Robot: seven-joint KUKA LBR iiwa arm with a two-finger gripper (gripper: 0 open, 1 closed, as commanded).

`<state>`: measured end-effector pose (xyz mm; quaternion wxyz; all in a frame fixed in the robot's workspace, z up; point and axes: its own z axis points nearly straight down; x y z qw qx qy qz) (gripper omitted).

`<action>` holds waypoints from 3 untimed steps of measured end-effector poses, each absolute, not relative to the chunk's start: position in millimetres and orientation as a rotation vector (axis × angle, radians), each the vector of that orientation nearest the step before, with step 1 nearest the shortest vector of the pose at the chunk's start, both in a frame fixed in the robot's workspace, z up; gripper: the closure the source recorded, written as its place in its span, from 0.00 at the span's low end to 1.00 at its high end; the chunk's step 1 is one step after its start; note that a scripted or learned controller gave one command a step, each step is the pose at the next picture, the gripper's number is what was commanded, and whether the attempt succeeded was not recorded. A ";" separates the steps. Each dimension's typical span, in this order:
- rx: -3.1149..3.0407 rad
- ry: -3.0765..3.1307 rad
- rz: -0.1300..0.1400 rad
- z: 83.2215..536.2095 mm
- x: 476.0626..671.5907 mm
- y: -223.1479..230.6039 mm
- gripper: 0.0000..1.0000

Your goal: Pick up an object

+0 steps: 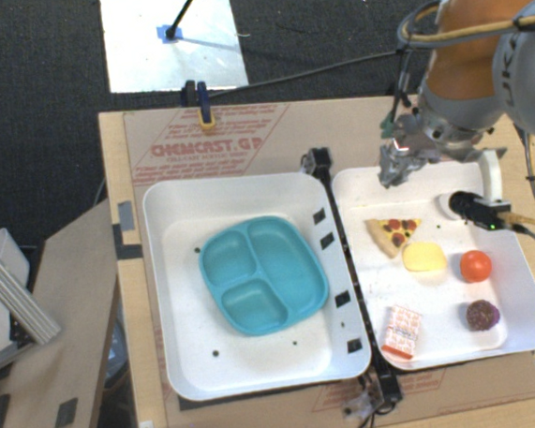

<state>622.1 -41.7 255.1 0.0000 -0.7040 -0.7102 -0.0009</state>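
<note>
A: What sits farthest left of the fingers?
B: A teal divided plate (263, 275), flat in the left bin (189, 357), well away from the gripper (393, 170).
A: And closer in?
B: In the right bin (532, 319), a pizza slice (394, 234) lies just below the fingertips, not touching them. Further down are a red-and-white packet (402, 331), a yellow piece (423, 258), a red ball (476, 265) and a dark purple ball (482, 315), the last two off to the fingers' right.
A: Are the fingers gripping anything?
B: Nothing shows between them; open or closed, I cannot tell.
</note>
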 end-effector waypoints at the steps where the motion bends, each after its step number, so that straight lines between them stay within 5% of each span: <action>1: -2.211 -2.232 -0.005 256.7 626.4 7.4 1.00; 3: -2.212 -2.231 -0.004 242.3 641.7 94.8 1.00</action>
